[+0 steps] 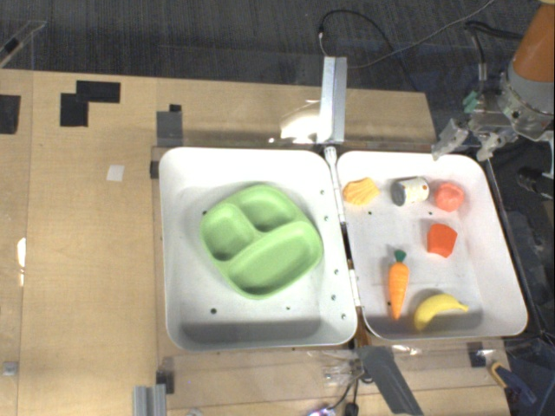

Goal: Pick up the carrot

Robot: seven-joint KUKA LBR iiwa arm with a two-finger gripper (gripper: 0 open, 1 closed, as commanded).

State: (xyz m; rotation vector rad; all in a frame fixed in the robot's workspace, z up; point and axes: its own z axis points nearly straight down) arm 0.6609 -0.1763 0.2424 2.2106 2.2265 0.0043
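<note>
carrot lying in the right bin, toward its near side, green top pointing away, orange tip pointing at the near wall. loose on the white floor, nothing on top of it, so open to a grasp from above. just beside its tip, a banana, curled along the near wall; close enough to crowd a finger on that side, by the look of it. further back, an orange-red block, and along the far wall a yellow lumpy piece, a small grey-and-cream can on its side, and a pink round thing. all scattered apart, likely dropped in as separate targets.

left bin touching the right one along a shared middle edge, holding a green divided plate set at a tilt.

hand hanging over the far right corner of the right bin, well apart from the carrot, fingers spread wide with nothing between them; carrot not yet approached.

bench pale wood, with black squares near its far left edge and a metal post upright behind the bins. beyond, dark grey carpet with a black cable looping across.
</note>
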